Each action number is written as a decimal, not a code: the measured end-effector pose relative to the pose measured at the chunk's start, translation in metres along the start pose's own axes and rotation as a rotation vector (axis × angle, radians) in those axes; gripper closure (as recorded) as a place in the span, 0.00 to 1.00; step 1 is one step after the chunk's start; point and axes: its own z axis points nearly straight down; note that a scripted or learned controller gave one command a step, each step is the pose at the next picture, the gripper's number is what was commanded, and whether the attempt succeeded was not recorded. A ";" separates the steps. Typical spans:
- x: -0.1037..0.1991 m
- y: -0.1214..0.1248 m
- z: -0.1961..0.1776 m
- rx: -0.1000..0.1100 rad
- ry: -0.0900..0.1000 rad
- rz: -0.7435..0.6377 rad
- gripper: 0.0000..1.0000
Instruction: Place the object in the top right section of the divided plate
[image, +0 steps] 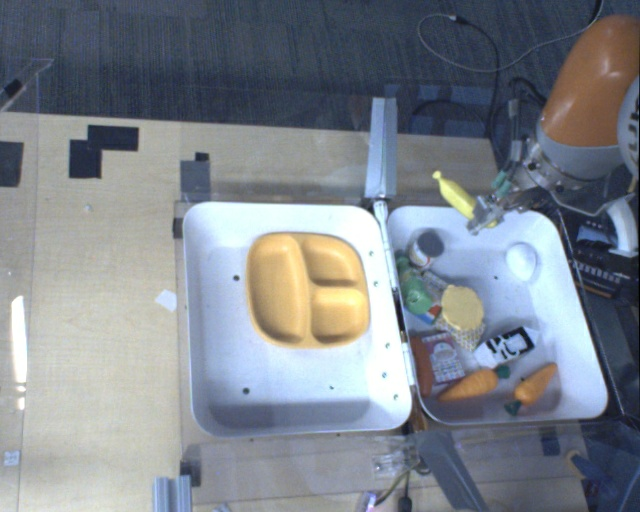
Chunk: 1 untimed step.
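The yellow divided plate (305, 288) lies in the left bin (215, 390). It has one long section on the left and two smaller ones on the right; the top right section (332, 262) holds nothing. My gripper (482, 216) hangs over the back edge of the right bin (585, 395), well right of the plate. A slim yellow banana-like object (454, 193) sticks out up and left from the fingertips, and its lower end sits between them. It appears lifted above the bin's rim.
The right bin holds a grey can (430, 243), a green item (415, 287), a round tan piece (462, 308), a brown packet (438, 360), a black-and-white item (510, 343) and two carrots (468, 384) (535, 382). A metal divider (380, 150) stands between the bins.
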 end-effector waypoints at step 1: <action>0.084 0.024 0.023 0.001 0.002 -0.234 1.00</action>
